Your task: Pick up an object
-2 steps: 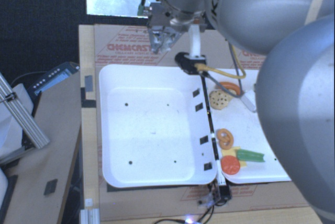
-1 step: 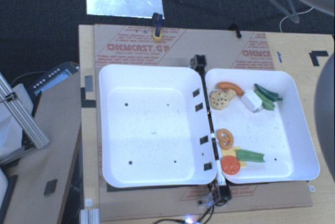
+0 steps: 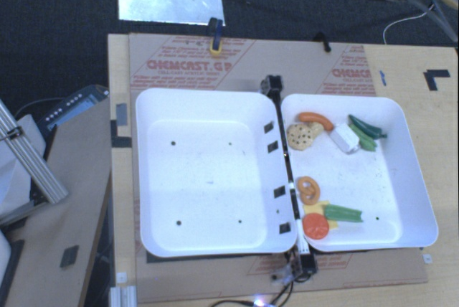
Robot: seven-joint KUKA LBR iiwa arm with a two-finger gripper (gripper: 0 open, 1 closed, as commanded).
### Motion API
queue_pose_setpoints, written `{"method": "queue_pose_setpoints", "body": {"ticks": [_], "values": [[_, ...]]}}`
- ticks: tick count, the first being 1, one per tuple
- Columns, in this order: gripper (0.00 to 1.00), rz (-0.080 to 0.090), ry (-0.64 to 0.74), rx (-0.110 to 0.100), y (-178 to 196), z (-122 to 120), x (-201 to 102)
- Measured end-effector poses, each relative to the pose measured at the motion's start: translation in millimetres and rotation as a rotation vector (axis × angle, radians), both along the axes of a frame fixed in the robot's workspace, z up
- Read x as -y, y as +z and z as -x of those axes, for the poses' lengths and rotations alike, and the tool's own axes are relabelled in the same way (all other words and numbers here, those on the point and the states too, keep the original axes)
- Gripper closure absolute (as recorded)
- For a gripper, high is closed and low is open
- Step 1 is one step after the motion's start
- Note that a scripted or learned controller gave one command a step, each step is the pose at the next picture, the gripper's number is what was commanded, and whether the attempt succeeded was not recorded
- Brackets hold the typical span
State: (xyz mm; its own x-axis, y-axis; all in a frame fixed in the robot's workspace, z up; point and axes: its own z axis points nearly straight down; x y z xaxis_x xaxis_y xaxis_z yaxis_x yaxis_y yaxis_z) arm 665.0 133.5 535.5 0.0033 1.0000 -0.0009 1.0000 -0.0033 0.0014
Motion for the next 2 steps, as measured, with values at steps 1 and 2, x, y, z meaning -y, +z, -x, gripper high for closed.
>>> {"method": "queue_pose_setpoints", "body": {"ticks": [1, 2], "values": [[1.0, 0.001, 0.011, -0.015, -189.8, 23.3, -59.4], [1.0, -0.008, 0.01, 0.018, 11.5, 61.0, -64.5]]}}
